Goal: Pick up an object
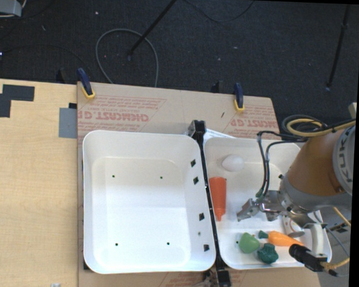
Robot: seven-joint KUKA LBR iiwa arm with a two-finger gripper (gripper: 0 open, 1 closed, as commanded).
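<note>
Dark floor with cables behind wooden worktop (27, 180). Cardboard sheet (169, 112) under two white bins. Left bin (87, 195) beside right bin (236, 263). Arm (316, 171) over right bin; tool (254, 208) low inside, finger state: cannot tell. Orange cylinder (217, 198) by divider. White object (232, 163), green piece (248, 243), carrot-like piece (282, 239), teal piece (268, 254) near front.

Two bins (143, 150) of smooth, glossy white plastic rest on matt brown cardboard (169, 112). At 9 o'clock, the desk (27, 180) shows pale, matt wood grain. At 3 o'clock, the pincer (254, 208) appears bare metal, beneath a satin orange band (313, 165).
</note>
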